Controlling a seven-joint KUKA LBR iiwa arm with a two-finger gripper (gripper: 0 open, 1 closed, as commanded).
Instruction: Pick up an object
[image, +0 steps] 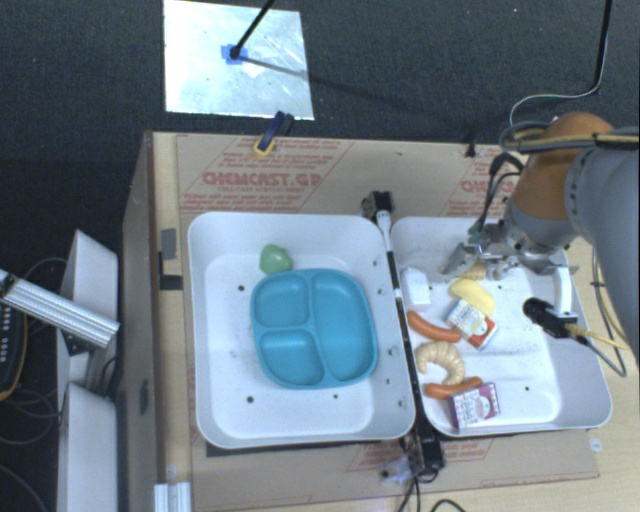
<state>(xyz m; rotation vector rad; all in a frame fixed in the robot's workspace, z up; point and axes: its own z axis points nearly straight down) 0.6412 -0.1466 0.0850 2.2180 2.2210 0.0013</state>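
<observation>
Reading "CHEMCAST GP": bench sheet (262, 180)

arm (600, 180): grey shell | orange band | metal wrist, black cables

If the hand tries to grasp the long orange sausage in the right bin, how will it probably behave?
The sausage looks round and smooth, so it may roll or slip sideways when pushed across its length. It appears thin and slightly bent, probably light and a little flexible. It lies close to the croissant-shaped piece, which may be nudged as well.
</observation>
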